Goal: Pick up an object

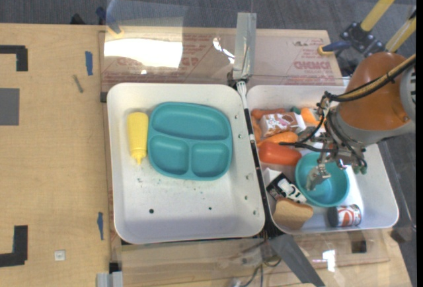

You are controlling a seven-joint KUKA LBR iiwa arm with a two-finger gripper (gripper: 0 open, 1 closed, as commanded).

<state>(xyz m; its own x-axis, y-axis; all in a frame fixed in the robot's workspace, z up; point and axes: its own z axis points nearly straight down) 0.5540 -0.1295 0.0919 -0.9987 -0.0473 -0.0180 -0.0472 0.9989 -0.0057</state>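
A: Where is the gripper?

B: Low over the right bin, above the teal bowl that sits near the bin's front edge. Whether it is parted or closed on anything I cannot tell; cables and the wrist blur it.

A: What crowds it?

B: Plenty. An orange vegetable-shaped toy lies just beside the bowl toward the bin's left wall, a snack packet sits near the back edge, a black-and-white item is at the bowl's left, and a tan bread-like piece rests in the front-left corner. A red can lies on its side against the front edge, just right of the bowl.

A: Any free room?

B: The right bin's front-right corner and right side show bare white. The left bin has much more: its whole front half is bare.

A: And its back half?

B: A teal divided plate fills the middle toward the back edge, reaching close to the right wall. A yellow bottle lies just beside the plate's left rim, near the bin's left wall. The grey arm with its orange band covers the right bin's back-right corner.
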